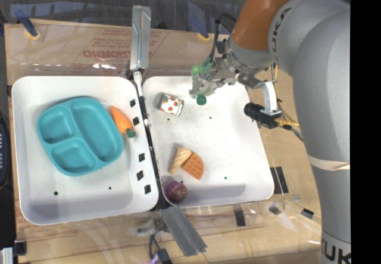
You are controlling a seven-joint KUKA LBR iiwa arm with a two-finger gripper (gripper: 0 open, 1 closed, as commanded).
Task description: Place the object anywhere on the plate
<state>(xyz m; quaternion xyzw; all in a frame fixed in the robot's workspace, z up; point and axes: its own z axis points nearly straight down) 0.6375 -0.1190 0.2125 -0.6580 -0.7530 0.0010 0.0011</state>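
The two-finger gripper (199, 91) hangs over the right bin's far edge; whether it is spread or pinching something I cannot tell. The turquoise divided plastic plate (79, 134) lies well to its left. Likely still picking: the small white red-spotted cup (170, 103) lies just beside it.

Wooden table (286, 155) under a clear sheet, viewed from above at a slant. Two shallow white bins rest directly on it, side by side and touching: left bin (30, 197) and right bin (250, 179). Strips of dark tape (278, 180) lie near the right bin's corner.
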